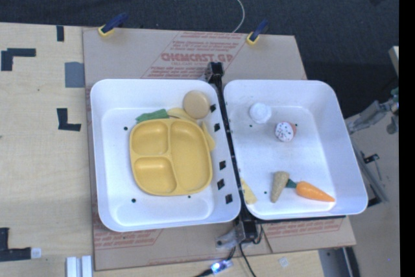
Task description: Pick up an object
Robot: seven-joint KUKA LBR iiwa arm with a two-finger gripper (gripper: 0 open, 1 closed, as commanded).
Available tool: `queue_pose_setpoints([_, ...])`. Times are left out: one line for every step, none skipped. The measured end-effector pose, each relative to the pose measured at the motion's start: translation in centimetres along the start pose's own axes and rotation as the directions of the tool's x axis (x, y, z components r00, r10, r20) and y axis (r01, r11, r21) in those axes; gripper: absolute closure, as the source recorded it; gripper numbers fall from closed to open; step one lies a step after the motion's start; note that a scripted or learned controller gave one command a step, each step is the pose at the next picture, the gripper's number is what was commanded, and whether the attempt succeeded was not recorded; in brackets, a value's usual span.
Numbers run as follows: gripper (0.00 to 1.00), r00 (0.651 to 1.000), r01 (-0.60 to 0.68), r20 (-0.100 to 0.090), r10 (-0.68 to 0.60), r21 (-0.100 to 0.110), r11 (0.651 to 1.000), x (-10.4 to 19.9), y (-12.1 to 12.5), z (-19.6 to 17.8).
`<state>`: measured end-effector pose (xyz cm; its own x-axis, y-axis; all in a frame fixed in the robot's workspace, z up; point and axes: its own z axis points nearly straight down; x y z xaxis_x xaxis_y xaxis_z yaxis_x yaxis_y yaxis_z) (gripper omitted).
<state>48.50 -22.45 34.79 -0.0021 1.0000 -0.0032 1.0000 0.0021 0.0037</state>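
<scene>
Since no single object was named, any of the loose pieces could have served, and most lay well to the right of the yellow plate (172, 157), across the shared wall in the right bin (344, 139). Farthest right of the plate was a carrot (314, 192), with a tan cone (279, 185) just beside its green end, nearly touching. A speckled ball (284, 132) and a white cap (260, 113) sat apart, right of the plate's upper edge. A tan round piece (196, 104) rested against the plate's top rim, beside a green leaf shape (150, 116).

Several failures looked likely. A grab at the carrot could have caught the cone too, or pushed both toward the bin's near wall. The ball would probably roll away from an off-centre descent. The round piece, pressed against the plate, left little room on that side. The plate itself was wide and flat, a poor target.

Grey hardware (379, 115) at the far right of the plate, outside the right bin, may have belonged to the arm; whether its grasping end stood open or closed could not be told, and nothing was seen held.
</scene>
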Motion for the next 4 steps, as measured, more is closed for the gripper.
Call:
queue_pose_setpoints([0.0, 1.0, 0.004, 0.002, -0.004, -0.009, 1.0, 5.2, 0.2, -15.1])
queue_pose_setpoints([1.0, 1.0, 0.0, 0.0, 0.0, 0.011, 1.0, 5.0, 0.3, -15.0])
queue_pose_setpoints([1.0, 1.0, 0.001, -0.008, -0.001, 0.026, 1.0, 9.2, -0.2, 1.3])
queue_pose_setpoints([1.0, 1.0, 0.006, -0.002, -0.006, -0.004, 1.0, 14.0, 2.6, -10.3])
